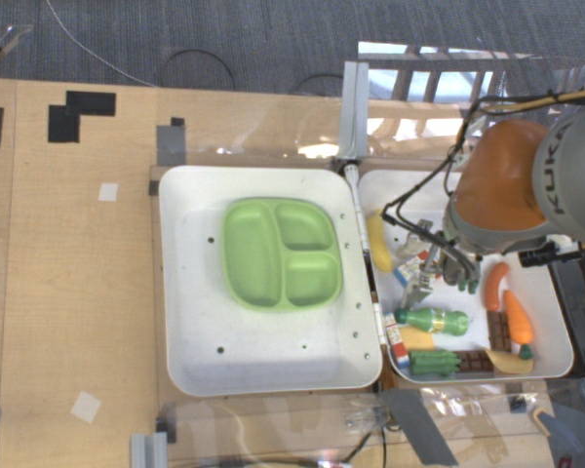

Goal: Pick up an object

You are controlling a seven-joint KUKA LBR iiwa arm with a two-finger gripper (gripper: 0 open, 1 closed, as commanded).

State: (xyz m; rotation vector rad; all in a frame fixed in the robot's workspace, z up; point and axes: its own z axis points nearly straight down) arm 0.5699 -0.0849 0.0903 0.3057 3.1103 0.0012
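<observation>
While the tool (427,273) is hovering over the right bin (564,359), nothing's lifting yet. Can't tell its grip state; green bottle (433,321) is lying at 6 o'clock of it w/ pickup pending.

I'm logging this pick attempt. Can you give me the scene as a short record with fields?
left bin: holds a green divided plate
right bin: holds a banana, green bottle, carrot and other small items
arm: over the right bin
gripper: low among the items, above the bottle
held: nothing seen between the fingers
</observation>
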